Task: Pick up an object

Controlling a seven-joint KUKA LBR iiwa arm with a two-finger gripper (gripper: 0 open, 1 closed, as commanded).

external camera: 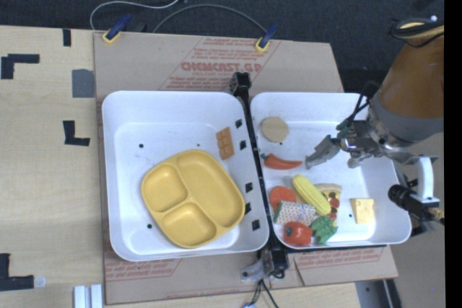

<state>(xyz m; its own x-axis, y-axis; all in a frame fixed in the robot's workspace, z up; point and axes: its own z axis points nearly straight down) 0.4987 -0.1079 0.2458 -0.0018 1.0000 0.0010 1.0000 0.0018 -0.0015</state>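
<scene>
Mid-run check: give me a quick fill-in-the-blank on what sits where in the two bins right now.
1. The yellow tray lies in the ____ bin.
2. The corn lies in the ____ bin.
3. The tray has ____ compartments.
4. The small orange cracker shares its bin with the ____.

Missing words: left; right; three; tray

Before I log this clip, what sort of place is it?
Probably a lab bin-picking bench: two white bins on taped cardboard, toy food like a corn cob, and a robot arm.
</scene>
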